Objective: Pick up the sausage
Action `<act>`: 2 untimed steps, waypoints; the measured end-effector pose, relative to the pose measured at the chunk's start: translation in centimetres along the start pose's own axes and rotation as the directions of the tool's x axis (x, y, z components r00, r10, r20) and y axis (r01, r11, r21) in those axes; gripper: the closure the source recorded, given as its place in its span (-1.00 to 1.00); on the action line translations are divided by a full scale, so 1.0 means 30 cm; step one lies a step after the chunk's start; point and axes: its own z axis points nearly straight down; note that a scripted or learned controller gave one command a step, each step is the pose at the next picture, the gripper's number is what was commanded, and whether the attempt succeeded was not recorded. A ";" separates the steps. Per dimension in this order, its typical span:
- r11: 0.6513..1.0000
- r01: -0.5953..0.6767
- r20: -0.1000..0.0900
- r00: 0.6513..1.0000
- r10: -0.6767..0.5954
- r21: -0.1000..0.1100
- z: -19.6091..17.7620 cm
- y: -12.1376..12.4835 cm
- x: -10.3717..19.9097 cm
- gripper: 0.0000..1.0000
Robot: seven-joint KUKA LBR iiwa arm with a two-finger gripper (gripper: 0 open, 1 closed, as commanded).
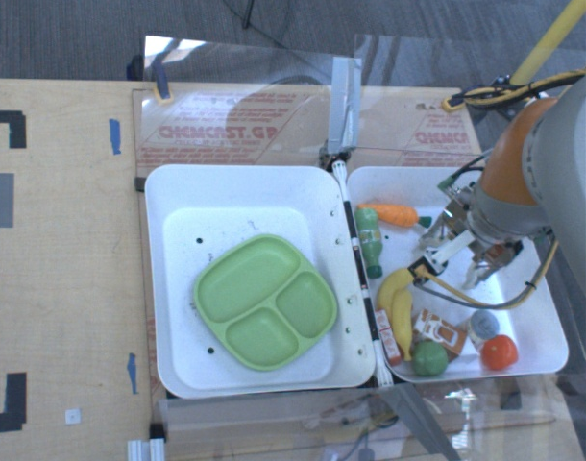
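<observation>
The sausage (388,340) is a short reddish-brown piece lying along the left wall of the right bin (548,301), at the near end, right beside a yellow banana (401,307). My gripper (482,268) hangs over the middle of the right bin, up and to the right of the sausage and well apart from it. Its fingers look open with nothing between them.
The right bin also holds a carrot (390,215), a green bottle (370,239), a brown-and-white carton (439,331), a green ball (429,358), a red tomato (500,352) and a small grey can (483,324). A green divided plate (265,302) lies in the left bin (168,257).
</observation>
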 end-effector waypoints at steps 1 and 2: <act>0.999 0.046 0.005 0.999 -0.046 0.004 -0.004 0.125 0.121 -1.00; 0.993 -0.117 0.021 0.993 0.116 0.017 -0.076 0.162 0.163 -1.00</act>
